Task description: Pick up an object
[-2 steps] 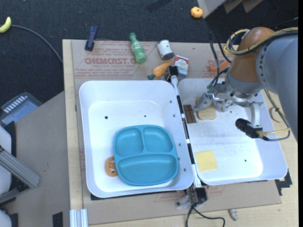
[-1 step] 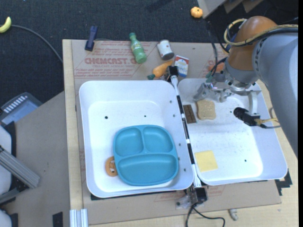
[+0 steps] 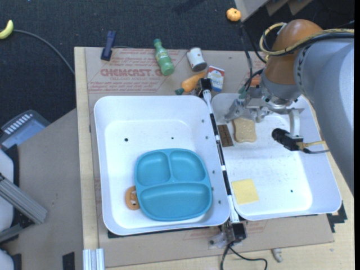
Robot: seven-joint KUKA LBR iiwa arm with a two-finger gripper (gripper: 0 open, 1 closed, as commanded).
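My gripper [image 3: 246, 115] hangs low over the back left part of the right bin [image 3: 281, 207]. It is open, with a grey finger [image 3: 233, 112] on each side of the top edge of a tan bread slice [image 3: 245, 133] lying on the bin floor. A brown bar [image 3: 225, 135] lies just left of the bread against the bin wall. A yellow cheese slice [image 3: 245, 191] rests nearer the front. In the left bin [image 3: 112, 122] a blue divided plate [image 3: 173, 183] sits with a small orange pretzel [image 3: 131, 198] at its left edge.
Behind the bins on the bench lie a green bottle [image 3: 163, 57], a blue marker-like thing [image 3: 108, 45], a grey can [image 3: 196, 58], an orange carrot [image 3: 191, 83] and a small carton [image 3: 215, 77]. The arm covers the right bin's back right corner.
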